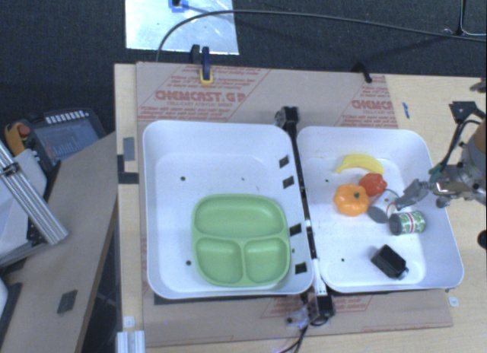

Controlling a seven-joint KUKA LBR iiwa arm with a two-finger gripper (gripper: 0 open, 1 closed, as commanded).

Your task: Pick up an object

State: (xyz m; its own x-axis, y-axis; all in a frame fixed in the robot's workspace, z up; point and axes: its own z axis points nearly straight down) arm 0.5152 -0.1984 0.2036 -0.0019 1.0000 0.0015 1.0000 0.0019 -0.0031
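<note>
Here the can lies just below the jaws.

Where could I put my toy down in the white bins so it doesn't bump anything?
Bare floor lies in the left bin behind the green tray, and in the right bin left of the black block. It's crowded near the banana, pumpkin, tomato and can.

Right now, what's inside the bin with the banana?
The right bin holds a banana, a red thing, an orange pumpkin-like toy, a small can and a black block. Nothing looks covered.
</note>
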